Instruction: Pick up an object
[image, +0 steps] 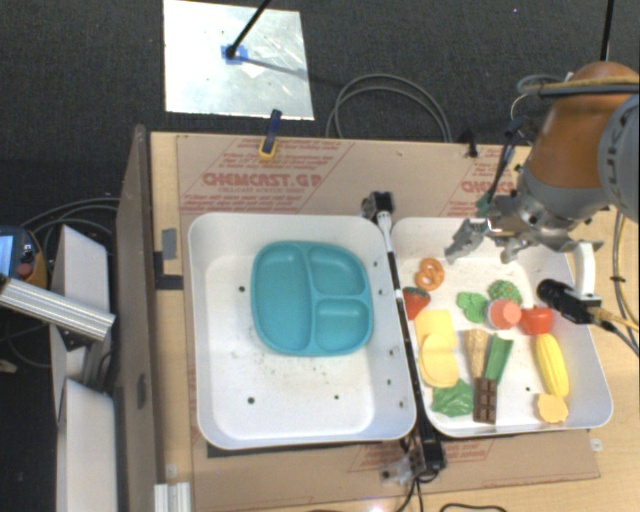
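Toy food lies crowded in the right bin (592, 410): a pretzel (431, 273), a red strawberry (414, 301), yellow cheese pieces (436, 345), a green leaf (472, 304), broccoli (506, 291), a red tomato (537, 321), a yellow corn cob (552, 364) and a chocolate bar (485, 400). My gripper (484, 250) hovers over the bin's far end, just behind the pretzel and the broccoli. Its fingers are spread open with nothing between them.
The left bin (222, 400) holds a teal divided plate (310, 298). A black part (566, 298) of the arm's gear reaches over the right bin's right side. Cables and a silver sheet (238, 60) lie beyond the bench.
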